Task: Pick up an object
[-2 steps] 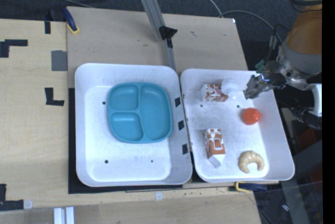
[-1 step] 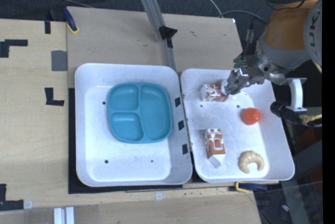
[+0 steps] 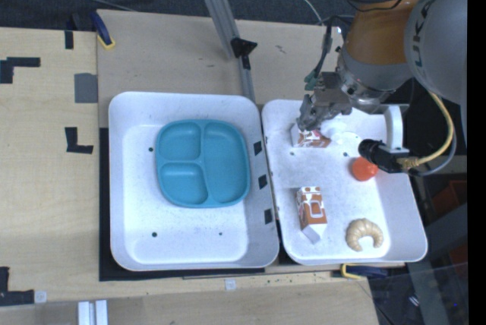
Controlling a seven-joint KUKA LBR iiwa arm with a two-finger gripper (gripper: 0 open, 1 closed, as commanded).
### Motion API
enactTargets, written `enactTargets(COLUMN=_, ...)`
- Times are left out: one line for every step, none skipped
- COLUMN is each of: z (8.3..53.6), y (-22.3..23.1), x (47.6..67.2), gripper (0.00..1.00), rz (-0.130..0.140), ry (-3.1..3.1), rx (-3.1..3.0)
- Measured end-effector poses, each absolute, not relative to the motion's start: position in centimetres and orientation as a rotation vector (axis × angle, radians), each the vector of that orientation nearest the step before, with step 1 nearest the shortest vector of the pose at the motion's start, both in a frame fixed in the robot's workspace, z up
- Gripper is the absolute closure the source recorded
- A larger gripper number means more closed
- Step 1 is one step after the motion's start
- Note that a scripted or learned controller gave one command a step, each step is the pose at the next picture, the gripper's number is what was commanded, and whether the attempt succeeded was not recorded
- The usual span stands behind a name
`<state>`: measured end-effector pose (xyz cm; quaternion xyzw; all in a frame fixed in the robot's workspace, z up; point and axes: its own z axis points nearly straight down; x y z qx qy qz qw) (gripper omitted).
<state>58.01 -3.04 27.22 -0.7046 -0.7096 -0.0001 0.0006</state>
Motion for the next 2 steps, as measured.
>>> enactTargets(z=25.1, y=1.9, x=58.9, gripper=1.0, rz=0.003, ry=-2.226, rx=-2.212)
enactTargets(z=25.3, y=7.6, x=59.4, gripper=1.0, rz=0.0, ry=-2.228, rx=-2.212)
